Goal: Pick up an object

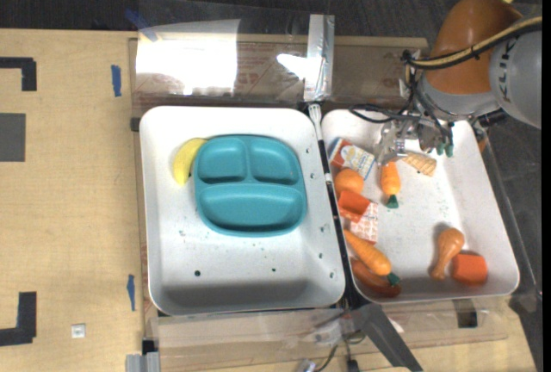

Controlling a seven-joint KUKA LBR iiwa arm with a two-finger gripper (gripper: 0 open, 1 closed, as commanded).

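beside the gripper [398,144] lie a carrot [391,181] and carton [355,159] (touching neither).

No legible text or labels.

Teal divided plastic plate [250,183]. Yellow banana-shaped toy [183,159]. Two shallow white bins: left bin [164,275], right bin [482,207]. Orange toy carrot with green tip [391,182]. Tan toy drumstick [446,251]. Orange-red block [470,268]. Light wooden bench [60,215].
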